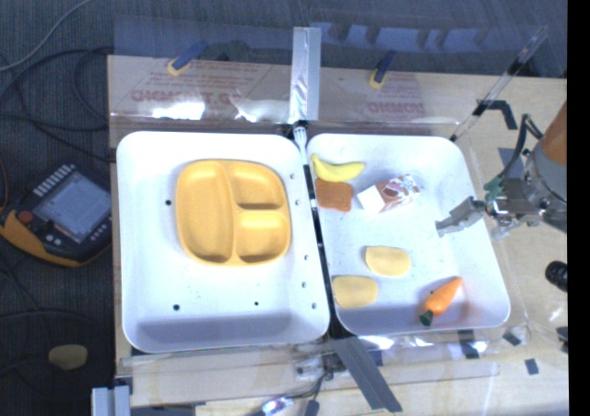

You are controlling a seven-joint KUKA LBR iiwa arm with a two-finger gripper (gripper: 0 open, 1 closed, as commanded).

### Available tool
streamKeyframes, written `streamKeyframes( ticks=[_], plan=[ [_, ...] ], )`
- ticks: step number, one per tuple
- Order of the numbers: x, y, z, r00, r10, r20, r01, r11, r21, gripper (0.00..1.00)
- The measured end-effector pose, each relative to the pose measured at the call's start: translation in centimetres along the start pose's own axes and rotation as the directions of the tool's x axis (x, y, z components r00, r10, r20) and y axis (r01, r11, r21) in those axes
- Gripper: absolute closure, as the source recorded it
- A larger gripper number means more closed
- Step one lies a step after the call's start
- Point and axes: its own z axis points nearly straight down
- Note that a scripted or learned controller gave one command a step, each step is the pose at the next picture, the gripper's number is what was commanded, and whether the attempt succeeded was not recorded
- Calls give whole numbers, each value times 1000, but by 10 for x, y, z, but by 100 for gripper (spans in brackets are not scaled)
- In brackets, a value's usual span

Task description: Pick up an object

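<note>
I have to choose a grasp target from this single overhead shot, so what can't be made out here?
- End effector, camera view: too small and blurred to tell the state of its fingers.
- Arm: cut off by the right edge, so its pose is unknown.
- White and red packet: label too small to read.
- Brown slice: its upper edge is hidden under the banana.
- Carrot: its underside is hidden.

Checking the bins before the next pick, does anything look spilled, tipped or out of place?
Nothing stands out. The yellow tray sits flat in the left bin; banana, carrot and other toy foods lie separately in the right bin.
</note>
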Motion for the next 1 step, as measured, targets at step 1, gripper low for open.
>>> streamKeyframes(
  ticks=[1],
  plan=[
    [0, -1, 137, 1000, -30, -4, 30, 1000, 2, 0]
  ],
)
